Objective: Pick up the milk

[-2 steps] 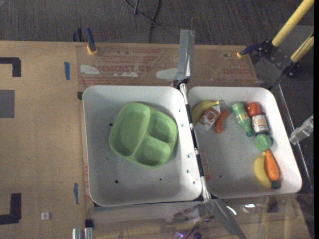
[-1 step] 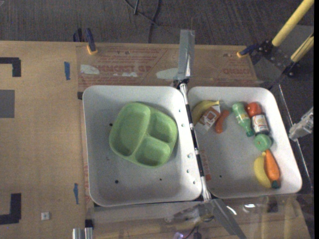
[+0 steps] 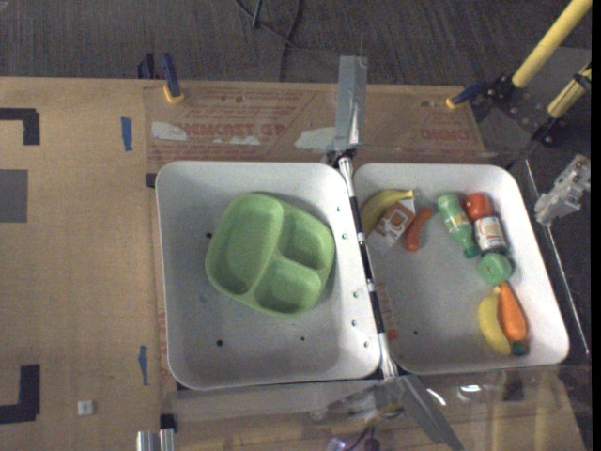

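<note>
Two bins: the left bin (image 3: 178, 280) holds one green plate (image 3: 270, 252). The right bin (image 3: 441, 332) holds one milk (image 3: 395, 224) at ten o'clock, touching a banana (image 3: 380, 202); a second banana (image 3: 491, 323) lies at four o'clock beside a carrot (image 3: 512, 313). Two bottles (image 3: 457, 222) sit at twelve. The gripper (image 3: 563, 188) hovers at three o'clock past the rim; whether it is apart or together, I cannot tell.

My bench (image 3: 75, 252) is bare brown board with blue tape marks (image 3: 126, 132), and dark grey carpet (image 3: 113, 17) lies beyond it.
</note>
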Controlling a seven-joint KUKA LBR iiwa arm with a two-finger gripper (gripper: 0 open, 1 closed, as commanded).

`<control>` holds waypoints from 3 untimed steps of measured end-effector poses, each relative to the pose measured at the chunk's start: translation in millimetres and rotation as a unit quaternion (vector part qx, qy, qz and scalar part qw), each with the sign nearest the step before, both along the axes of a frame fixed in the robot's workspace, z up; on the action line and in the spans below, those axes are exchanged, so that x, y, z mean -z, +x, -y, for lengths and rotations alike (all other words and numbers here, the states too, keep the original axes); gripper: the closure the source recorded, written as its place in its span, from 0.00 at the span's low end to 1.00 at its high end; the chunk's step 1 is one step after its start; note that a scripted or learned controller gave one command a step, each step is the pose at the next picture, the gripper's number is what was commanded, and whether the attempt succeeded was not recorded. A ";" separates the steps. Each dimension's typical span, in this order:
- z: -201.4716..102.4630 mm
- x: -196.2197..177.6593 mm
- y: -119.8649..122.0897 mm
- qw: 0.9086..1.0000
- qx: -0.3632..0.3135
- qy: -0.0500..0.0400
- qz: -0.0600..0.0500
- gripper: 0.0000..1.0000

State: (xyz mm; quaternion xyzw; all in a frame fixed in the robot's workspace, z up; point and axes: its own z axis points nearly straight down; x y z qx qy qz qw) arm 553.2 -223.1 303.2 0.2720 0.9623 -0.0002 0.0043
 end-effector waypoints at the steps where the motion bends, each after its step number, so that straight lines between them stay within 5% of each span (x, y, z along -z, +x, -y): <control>1: 1.0 36.1 -73.0 0.999 -0.036 0.001 -0.003 1.00; 2: 0.0 55.8 -72.5 0.980 -0.200 0.000 -0.003 1.00; 3: 0.0 47.8 -71.8 0.915 -0.403 -0.003 -0.001 1.00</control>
